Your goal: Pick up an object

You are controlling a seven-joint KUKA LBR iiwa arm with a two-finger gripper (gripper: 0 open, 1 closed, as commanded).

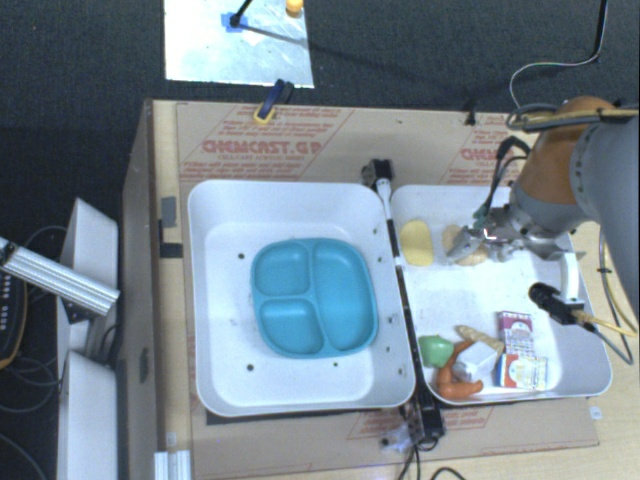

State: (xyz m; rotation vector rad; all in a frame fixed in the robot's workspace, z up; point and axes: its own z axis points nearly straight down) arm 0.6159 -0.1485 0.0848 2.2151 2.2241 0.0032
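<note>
The gripper point(480, 240) is low in the right bin point(470, 296), near its far edge. It is against a tan lump point(459, 240), and whether it is parted, closed or clamped on that lump cannot be told, because the wrist hides the tips. The arm point(575, 173) rises from there toward the bench's right edge and is cut off by the frame.

A yellow piece point(417, 243) lies just beside the lump, against the bin's left wall. In the near right corner lies a cluster: a red-and-white box point(517, 348), a green piece point(435, 348), an orange piece point(457, 390), and small bits among them that are too tangled to name.

The left bin point(225, 268) holds a blue tray point(313, 296) with three compartments, about central.

Both bins sit on a cardboard sheet point(260, 148) with red lettering, partly covered by the bins. Around the bench is dark carpet point(80, 68). Beyond the far edge a shiny sheet point(235, 43) lies on the carpet with a yellow ball point(293, 5) on it. At the left a metal bar point(60, 273) runs out of the frame.
</note>
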